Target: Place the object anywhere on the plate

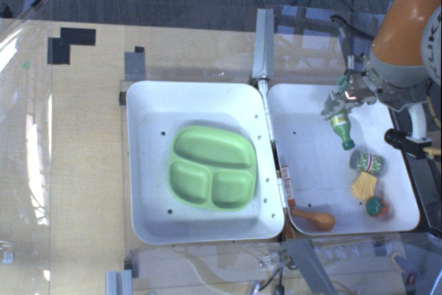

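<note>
A light green divided plate (pixel 210 167) lies in the left white bin (pixel 145 148). In the right bin (pixel 304 148) a small green bottle (pixel 342 131) lies tilted, its cap pointing toward the bin's near side. My gripper (pixel 340 107) hangs over the far right part of that bin, right at the bottle's upper end. The bottle's top meets the gripper's tip, and the contact itself is hidden by the gripper body. The orange-banded wrist (pixel 407 17) reaches in from the upper right.
Near the right bin's front right corner sit a small can (pixel 367 162), a yellow piece (pixel 364 186) and a green-and-red toy (pixel 375 206). A brown drumstick-shaped toy (pixel 314 219) lies at its front left. A metal divider (pixel 262 45) stands behind the bins.
</note>
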`<state>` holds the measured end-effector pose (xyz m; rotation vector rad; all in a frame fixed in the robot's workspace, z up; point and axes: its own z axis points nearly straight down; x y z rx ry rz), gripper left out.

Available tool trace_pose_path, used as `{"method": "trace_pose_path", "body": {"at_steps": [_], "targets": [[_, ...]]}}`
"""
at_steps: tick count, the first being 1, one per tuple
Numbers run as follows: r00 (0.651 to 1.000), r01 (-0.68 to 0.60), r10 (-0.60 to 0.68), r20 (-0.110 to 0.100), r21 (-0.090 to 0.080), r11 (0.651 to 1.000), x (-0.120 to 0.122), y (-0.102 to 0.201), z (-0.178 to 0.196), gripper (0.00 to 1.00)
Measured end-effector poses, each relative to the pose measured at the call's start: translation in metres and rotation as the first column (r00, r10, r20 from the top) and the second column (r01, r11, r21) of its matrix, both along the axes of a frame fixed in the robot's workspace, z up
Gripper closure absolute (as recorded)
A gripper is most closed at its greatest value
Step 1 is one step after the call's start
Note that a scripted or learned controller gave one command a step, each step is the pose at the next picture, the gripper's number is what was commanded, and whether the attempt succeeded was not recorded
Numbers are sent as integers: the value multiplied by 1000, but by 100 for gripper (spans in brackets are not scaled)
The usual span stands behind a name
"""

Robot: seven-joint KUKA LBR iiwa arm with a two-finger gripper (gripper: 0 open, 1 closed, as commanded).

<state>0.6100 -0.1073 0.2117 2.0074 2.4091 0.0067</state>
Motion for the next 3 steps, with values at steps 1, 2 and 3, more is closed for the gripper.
{"method": "trace_pose_path", "body": {"at_steps": [1,2,3], "targets": [[999,-32,32,-4,1,999,-13,77,-27,100],[951,-309,309,-2,0,951,-46,137,-26,100],[951,-308,308,-2,0,951,-46,137,-26,0]]}}
